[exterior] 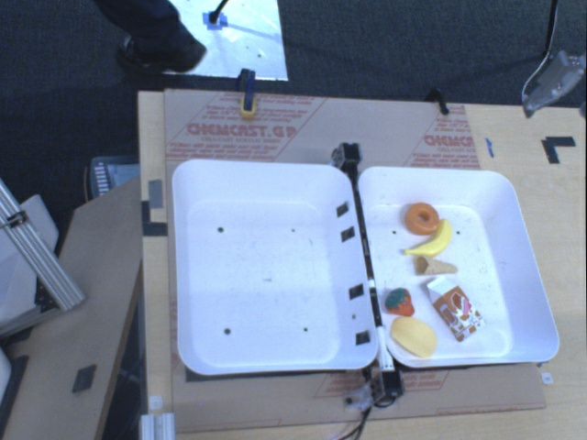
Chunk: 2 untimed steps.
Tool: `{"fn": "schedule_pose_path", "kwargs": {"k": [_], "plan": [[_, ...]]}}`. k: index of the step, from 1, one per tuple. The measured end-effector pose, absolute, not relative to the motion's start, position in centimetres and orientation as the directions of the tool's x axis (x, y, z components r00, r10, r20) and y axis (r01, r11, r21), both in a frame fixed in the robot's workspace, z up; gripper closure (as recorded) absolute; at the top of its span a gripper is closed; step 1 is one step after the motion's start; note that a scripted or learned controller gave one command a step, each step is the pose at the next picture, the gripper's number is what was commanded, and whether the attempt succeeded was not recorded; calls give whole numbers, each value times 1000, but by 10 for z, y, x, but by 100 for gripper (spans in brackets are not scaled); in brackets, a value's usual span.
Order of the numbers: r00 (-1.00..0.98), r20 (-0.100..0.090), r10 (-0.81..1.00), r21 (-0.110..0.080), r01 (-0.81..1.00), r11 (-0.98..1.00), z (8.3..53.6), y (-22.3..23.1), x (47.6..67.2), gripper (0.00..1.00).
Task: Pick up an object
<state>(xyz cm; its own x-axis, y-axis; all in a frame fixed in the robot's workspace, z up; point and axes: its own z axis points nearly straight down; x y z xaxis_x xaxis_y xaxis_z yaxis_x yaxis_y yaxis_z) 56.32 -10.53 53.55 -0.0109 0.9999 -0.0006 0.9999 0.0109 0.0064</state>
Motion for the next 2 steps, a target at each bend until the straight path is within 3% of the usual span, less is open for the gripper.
{"fn": "schedule_pose_path", "kwargs": {"k": [1,2], "plan": [[4,1,1000,-8,1000,-4,432,-144,526,0],[3,3,1000,-12,1000,-3,299,-162,484,0]]}}
